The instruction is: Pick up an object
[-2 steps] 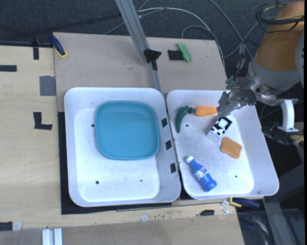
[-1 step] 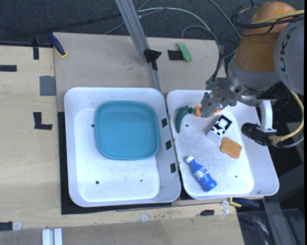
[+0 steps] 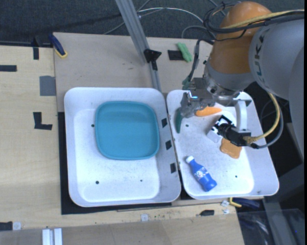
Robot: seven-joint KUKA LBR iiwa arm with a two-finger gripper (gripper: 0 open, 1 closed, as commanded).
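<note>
Carrot-like orange object (image 3: 208, 112) is lying in the upper part of the right bin (image 3: 255, 184), right of frame centre, and the gripper (image 3: 194, 105) is hanging directly over its left end. Whether the jaws are parted or closed around it I cannot tell, since the wrist is covering them. To my eye the arm is lowering for a grasp, so it should be centring over the object's middle and staying off the bin wall just to the left. A tan piece (image 3: 231, 149) is sitting lower right, beside a black-and-white fitting (image 3: 226, 127) on the arm. A blue bottle (image 3: 201, 173) is resting near the bin's lower edge. In the left bin (image 3: 81, 188), a teal plate (image 3: 127, 129) is lying flat, well apart.
</note>
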